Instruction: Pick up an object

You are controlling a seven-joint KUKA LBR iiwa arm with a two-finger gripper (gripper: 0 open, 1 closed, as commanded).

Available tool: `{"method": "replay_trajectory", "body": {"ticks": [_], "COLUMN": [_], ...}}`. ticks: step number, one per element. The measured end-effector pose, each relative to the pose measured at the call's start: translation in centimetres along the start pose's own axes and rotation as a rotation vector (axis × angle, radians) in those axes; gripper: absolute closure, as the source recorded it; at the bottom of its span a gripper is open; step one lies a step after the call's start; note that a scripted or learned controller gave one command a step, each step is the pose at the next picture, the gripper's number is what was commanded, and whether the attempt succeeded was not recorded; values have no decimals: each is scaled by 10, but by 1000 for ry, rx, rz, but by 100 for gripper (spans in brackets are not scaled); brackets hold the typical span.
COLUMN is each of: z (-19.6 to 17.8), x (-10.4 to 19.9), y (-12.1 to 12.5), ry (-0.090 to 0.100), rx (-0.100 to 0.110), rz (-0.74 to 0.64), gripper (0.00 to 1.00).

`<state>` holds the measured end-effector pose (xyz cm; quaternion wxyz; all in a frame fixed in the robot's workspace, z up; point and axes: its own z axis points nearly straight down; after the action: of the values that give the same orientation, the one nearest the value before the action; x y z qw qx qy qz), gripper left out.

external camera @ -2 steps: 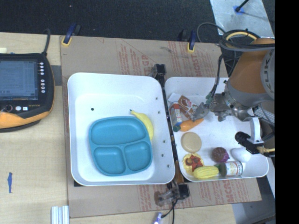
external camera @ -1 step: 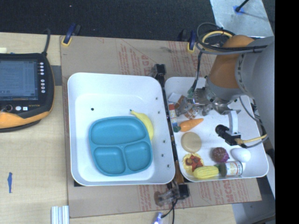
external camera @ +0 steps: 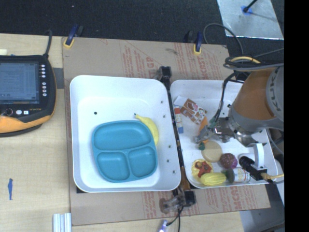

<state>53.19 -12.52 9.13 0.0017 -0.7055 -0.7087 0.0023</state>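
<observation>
My gripper (external camera: 206, 135) hangs low in the right bin (external camera: 189, 88), over its middle. Right under it lies a round tan disc (external camera: 212, 152), and a small orange carrot-like piece (external camera: 203, 123) sits just behind it. A brown and white snack packet (external camera: 192, 110) lies at the back left of this bin. Along the front lie a purple ball (external camera: 229, 160), a yellow corn cob (external camera: 213, 179) and a red and yellow toy (external camera: 201, 167). Nothing shows clearly between the jaws.
The left bin (external camera: 85, 93) holds a blue sectioned plate (external camera: 125, 150) with a yellow banana (external camera: 149, 127) at its back right corner. A tablet-like pendant (external camera: 21, 91) rests on the bench at far left. The arm covers the right bin's right side.
</observation>
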Motion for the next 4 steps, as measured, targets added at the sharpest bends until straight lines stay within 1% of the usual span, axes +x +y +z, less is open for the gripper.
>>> {"method": "replay_trajectory", "body": {"ticks": [1, 2, 3, 4], "z": [-10, -80, -113, -142], "x": [-1, -23, -88, -83], "y": [0, 49, 30, 102], "ry": [-1, 0, 0, 1], "rx": [2, -4, -4, -5], "rz": [-3, 1, 3, 1], "gripper": [100, 100, 100, 100]}}
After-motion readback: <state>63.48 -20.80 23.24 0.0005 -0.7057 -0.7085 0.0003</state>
